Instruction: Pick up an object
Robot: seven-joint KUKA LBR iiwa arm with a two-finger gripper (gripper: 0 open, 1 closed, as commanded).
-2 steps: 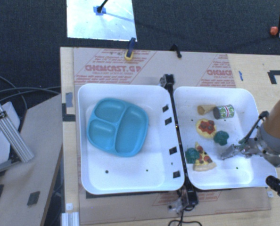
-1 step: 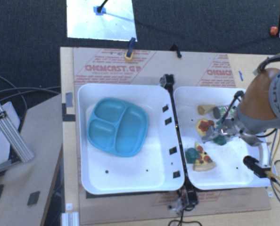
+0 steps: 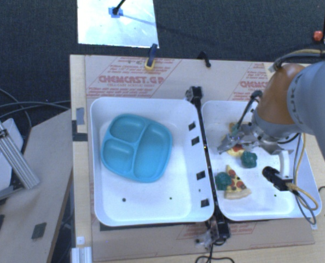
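Dark carpet surrounds the tabletop (image 3: pixel 80 147), whose cardboard sheet with red lettering carries two shallow white bins side by side. At the far left, beyond the tabletop's edge, a slanted metal rail (image 3: pixel 9 147) and some cables lie on the floor.

In the left bin (image 3: pixel 146 201) sits a blue divided plate (image 3: pixel 135 147), tilted a little, its three compartments bare. A black divider with clips (image 3: pixel 201 152) runs between the two bins.

The right bin (image 3: pixel 261 207) holds several small toy foods. A pizza slice (image 3: pixel 238 186) lies near the front, touching a dark green piece (image 3: pixel 222 181) on its left. Just behind them are a teal-green lump (image 3: pixel 249 159) and a yellow piece (image 3: pixel 236 151) with a bit of red on it. The end effector (image 3: pixel 232 142) hangs low over that yellow piece, its grey fingers pointing left; whether they are spread or pressed together cannot be told, nor whether they touch anything. The grey arm with its orange band (image 3: pixel 277 92) enters from the right.
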